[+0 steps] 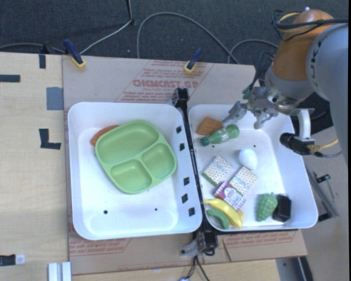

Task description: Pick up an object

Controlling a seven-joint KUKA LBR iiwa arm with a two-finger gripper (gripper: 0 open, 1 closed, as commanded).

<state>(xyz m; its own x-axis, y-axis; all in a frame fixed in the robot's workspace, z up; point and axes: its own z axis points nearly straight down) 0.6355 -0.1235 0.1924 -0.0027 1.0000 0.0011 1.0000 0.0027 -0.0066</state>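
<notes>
Inspector: Gripper (247,115) is hanging over the far part of the right bin (292,157), fingers spread apart with nothing between them.

Clerk: What is lying nearest to it?

Inspector: A green bottle (220,135) is lying on its side just below the left fingertip; whether the two are touching, I cannot tell. A tan cracker (209,124) is sitting just beside the bottle's far side.

Clerk: And the remainder of that bin?

Inspector: A white egg (248,157) is resting near the middle. Three small cartons (230,180) are lying close together below it. A banana (224,211) is lying along the near wall, with green grapes (267,206) and a black block (282,208) in the near right corner.

Clerk: Left bin?

Inspector: The left bin (85,180) is holding a green divided plate (136,155), which is partly covering an orange item (100,134).
</notes>
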